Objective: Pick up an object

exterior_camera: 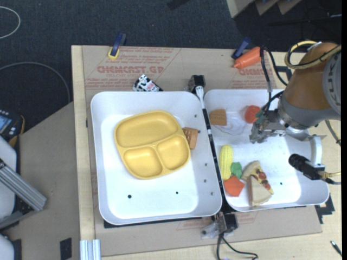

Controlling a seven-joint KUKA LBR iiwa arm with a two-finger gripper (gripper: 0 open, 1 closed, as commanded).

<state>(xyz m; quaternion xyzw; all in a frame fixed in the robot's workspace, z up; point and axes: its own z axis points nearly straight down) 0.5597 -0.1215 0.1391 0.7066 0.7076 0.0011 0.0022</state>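
**The arm hangs over the toy food bin**

The grey robot arm with the orange band (310, 85) reaches into the right white plastic bin (282, 191). Its jaws end, the gripper (264, 128), sits just beside a small round red toy (251, 113) near the top of that bin. The dark parts there are too blurry, so I cannot tell how the jaws stand or if anything is in them.

The things to pick lie in this right bin. There is a flat brown square like a cracker (218, 117), and something clear and see-through next to it that is hard to make out. Lower down are a bumpy yellow toy corn cob (226, 162), a small green piece (237, 168), an orange-red chunk (234, 186) and a pizza slice toy (258, 182). These four are packed close, some touching.

The left white plastic bin (108, 194) holds a smooth yellow plastic plate with three sections (152, 143). A small brown block (191, 137) leans at its right edge.

What could go wrong? I think the red toy is round and smooth, so it may slip or roll away if the jaws pinch it off-centre. It is also near the bin wall, so the jaws may bump the wall. The clear thing close by could get caught too. In the crowded pile below, the jaws could push one toy and knock the others.
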